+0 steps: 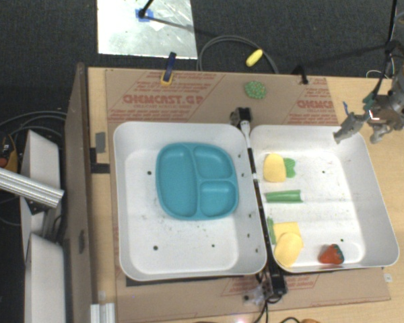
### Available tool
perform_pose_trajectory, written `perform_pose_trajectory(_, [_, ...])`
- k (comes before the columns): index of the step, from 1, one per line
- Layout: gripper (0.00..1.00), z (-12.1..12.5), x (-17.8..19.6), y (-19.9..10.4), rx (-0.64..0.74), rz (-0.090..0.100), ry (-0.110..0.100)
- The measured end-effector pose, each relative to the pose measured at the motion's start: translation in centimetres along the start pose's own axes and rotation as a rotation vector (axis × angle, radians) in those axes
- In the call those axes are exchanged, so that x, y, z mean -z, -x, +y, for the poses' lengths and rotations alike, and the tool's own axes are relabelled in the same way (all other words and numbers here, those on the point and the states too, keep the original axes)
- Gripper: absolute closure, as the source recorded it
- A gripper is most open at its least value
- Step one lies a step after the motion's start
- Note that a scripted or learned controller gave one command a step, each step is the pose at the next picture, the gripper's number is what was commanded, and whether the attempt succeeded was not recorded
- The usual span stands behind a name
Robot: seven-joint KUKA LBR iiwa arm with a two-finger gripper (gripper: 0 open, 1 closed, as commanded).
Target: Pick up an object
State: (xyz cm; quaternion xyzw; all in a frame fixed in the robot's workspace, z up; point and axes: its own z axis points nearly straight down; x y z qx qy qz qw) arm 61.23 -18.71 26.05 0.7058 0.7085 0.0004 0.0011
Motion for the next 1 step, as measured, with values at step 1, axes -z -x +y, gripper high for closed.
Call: perform_pose_trajectory(1, [0.0, 0.96, -12.94, -5.86, 0.006, 0.006, -0.01])
